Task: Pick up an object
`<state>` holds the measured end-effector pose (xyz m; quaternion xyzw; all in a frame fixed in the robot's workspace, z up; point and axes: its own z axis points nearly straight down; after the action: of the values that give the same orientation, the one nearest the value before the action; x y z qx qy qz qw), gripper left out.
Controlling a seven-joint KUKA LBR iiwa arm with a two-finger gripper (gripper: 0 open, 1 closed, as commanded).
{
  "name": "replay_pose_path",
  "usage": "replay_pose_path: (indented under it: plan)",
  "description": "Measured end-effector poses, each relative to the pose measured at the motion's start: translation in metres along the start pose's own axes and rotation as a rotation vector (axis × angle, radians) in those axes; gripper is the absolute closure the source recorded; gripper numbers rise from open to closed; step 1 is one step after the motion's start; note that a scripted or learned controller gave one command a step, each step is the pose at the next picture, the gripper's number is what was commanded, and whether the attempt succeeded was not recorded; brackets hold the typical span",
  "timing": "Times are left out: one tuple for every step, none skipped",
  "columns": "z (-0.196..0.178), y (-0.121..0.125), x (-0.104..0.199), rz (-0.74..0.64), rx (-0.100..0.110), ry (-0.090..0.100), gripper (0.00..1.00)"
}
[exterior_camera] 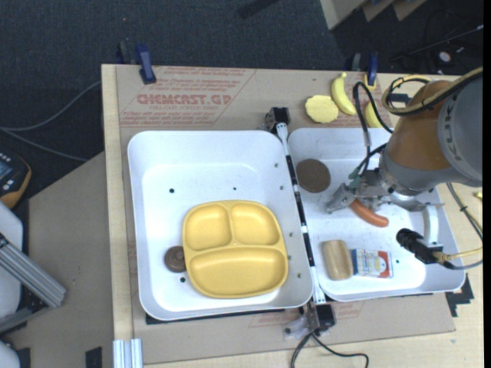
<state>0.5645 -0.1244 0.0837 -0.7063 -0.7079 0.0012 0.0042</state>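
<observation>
Jaws low inside the right bin [441,282], near its middle, hanging from the grey and orange arm [418,140] that reaches in from the right. Can't tell if the jaws are open or closed: the wrist blocks most of them and the metal parts blur together. Nothing visibly held between them.

Closest thing: a red-orange sausage [370,215], lying flat on the bin floor just beside the jaws, on their near-right side, maybe touching. Can't confirm contact. A round brown disc [313,175] sits near, up and left, by the wall between the bins. Toward the front of the same bin: a tan bread-like block [335,259] with a small printed card [373,264] right next to it.

Left bin [146,205]: a yellow divided plate [234,248] and a second brown disc [175,259] at its left edge. On the desk [192,98] behind the right bin: a banana [344,94] and a yellow lump [322,109], both outside the bins.

Step, as I judge it: the grasp attempt, at the bottom of the reach, with the sausage the likely target. No lift yet.

Next move calls for the jaws to straddle the sausage across its narrow width, close firmly and rise straight up. It's round and smooth, so it may roll or squirt out.
</observation>
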Motion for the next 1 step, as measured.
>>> replay_pose_path:
  plan:
    - [-0.0112, 0.0027, -0.0027, 0.003, -0.008, -0.004, 1.00]
